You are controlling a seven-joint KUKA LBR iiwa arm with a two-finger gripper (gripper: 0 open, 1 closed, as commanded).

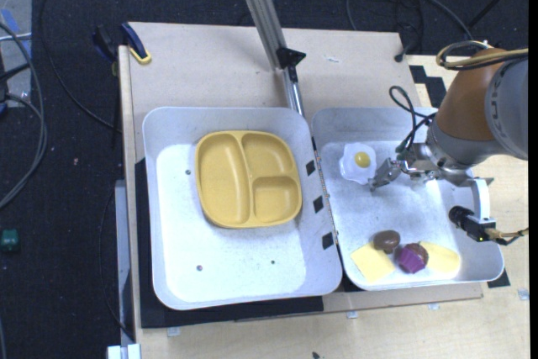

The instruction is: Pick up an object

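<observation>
Camera view: left bin (168, 265) carries the yellow divided plate (249, 178), well left of the fingers; right bin (471, 265) has the arm (483, 109) reaching in, gripper (393, 171) low over its floor. Can't tell if the fingers are apart or together, nothing visibly between them. Fried egg toy (358, 161) sits just left of the fingers; yellow slice (374, 263), purple piece (412, 257) and brown piece (387, 241) cluster near the bin's front edge, below them.
</observation>
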